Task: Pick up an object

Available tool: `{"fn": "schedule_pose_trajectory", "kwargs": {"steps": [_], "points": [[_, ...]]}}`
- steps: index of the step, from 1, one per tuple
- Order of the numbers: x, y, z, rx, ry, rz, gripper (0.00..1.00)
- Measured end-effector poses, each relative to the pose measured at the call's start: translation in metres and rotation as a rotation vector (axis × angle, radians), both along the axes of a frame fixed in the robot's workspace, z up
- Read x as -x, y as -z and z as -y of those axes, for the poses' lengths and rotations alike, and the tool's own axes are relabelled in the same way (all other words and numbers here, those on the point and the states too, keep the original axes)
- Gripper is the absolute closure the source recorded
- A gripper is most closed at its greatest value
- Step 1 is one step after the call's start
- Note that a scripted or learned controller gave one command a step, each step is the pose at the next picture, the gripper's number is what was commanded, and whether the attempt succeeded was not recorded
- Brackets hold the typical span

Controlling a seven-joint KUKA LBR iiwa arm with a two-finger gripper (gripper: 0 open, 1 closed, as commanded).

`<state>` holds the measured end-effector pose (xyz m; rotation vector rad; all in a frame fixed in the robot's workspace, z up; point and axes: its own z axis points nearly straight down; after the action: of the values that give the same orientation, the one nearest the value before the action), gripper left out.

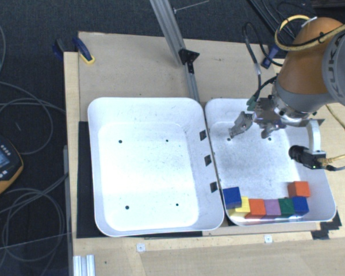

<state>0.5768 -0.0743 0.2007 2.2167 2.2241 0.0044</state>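
Bench [161, 62]: plywood top carrying two shallow white bins side by side, a slanted metal post [172, 33] rising from its far edge.

Left bin [100, 114]: white floor speckled with dark dots, nothing lying on it. Probably the drop side, so it sits free.

Right bin [218, 111]: holds all the pickable stock. The blocks are crowded against the near wall, likely having slid or been swept there.

Blocks, near row from left to right: blue [232, 196], standing a little proud of the rest, yellow [241, 206], orange [256, 207], purple [272, 207], green [286, 206], a second blue [300, 204]. A second orange block [299, 188] rests just behind the right end of the row. All touch or nearly touch their neighbours, which leaves little room for fingers between them.

Arm [310, 56]: grey with an orange band, entering from the right over the far part of the right bin.

Gripper [254, 126]: two fingers spread apart, nothing between them, pointing down over bare bin floor at the far end, well apart from the blocks. Judged to be a hover or approach pose, with the jaws opened ready for a grasp.

Task status: no pick made yet; every block lies in the bin. The left blue block and the rear orange one look easiest to take, each having a free side.

Risk: a descent here would close on nothing.
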Motion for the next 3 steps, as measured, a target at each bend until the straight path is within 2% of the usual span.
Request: {"fn": "schedule_pose_trajectory", "kwargs": {"steps": [2, 3], "points": [[0.003, 0.001, -0.009, 0.000, 0.003, -0.003, 0.00], [-0.026, -0.020, -0.025, 0.001, 0.000, 0.002, 0.00]]}}
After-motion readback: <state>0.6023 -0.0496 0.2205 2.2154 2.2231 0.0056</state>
